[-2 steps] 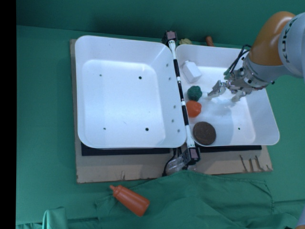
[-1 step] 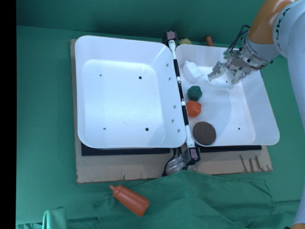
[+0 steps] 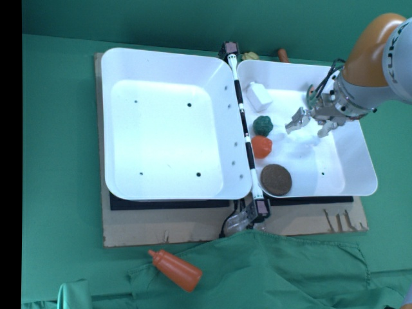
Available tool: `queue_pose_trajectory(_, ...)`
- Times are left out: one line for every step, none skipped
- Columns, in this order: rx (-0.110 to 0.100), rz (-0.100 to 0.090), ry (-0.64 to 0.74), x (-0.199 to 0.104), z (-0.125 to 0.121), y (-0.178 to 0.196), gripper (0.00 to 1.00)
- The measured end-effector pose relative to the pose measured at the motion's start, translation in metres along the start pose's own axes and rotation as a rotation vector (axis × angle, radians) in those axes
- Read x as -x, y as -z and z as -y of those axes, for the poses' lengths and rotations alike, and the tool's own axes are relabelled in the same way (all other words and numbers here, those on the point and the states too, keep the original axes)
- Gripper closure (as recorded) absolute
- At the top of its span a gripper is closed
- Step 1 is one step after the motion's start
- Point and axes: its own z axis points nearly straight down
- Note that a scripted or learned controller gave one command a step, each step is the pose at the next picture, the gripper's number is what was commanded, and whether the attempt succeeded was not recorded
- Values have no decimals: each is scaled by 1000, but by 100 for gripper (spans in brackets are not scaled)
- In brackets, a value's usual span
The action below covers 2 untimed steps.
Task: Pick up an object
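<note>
Gripper (image 3: 311, 122) hovering open over bare floor of right bin (image 3: 360, 172), fingers spread, nothing between them. Sits at right-centre of frame, arm (image 3: 380, 56) coming in from upper right.

Nearest candidates all lying left of it, strung along right bin's left side. Green lump (image 3: 262, 125) almost level with gripper, directly left, a clear gap of white floor between. Orange piece (image 3: 261, 147) just below green lump, nearly touching it, so down-left of gripper. Brown disc (image 3: 276, 179) lower still, at bin's lower-left corner, flat on floor, well apart from fingers. White block (image 3: 259, 96) up-left, near bin's top-left, long axis slanting from upper left to lower right.

Judging from this: shortest move a plain leftward slide toward green lump, then down. Compact and roundish, no obvious long axis, so finger alignment matters little. Risk: orange piece crowding its lower side, and divider (image 3: 243, 124) close on its left, leaving little room for a finger there. Brown disc probably hardest, too low and wide for an easy pinch.

Further out: left bin (image 3: 167, 66) in left-centre of frame. Beyond bins, orange bottle (image 3: 175, 270) lying on green cloth (image 3: 290, 272) at lower left, long axis upper left to lower right, far out of play. Small orange bit (image 3: 282, 55) behind right bin's top rim.
</note>
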Motion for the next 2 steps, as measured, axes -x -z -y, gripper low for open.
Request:
queue_pose_trajectory(13,3,5,1,-73,28,0)
queue_pose_trajectory(-2,0,0,-1,-10,-6,0)
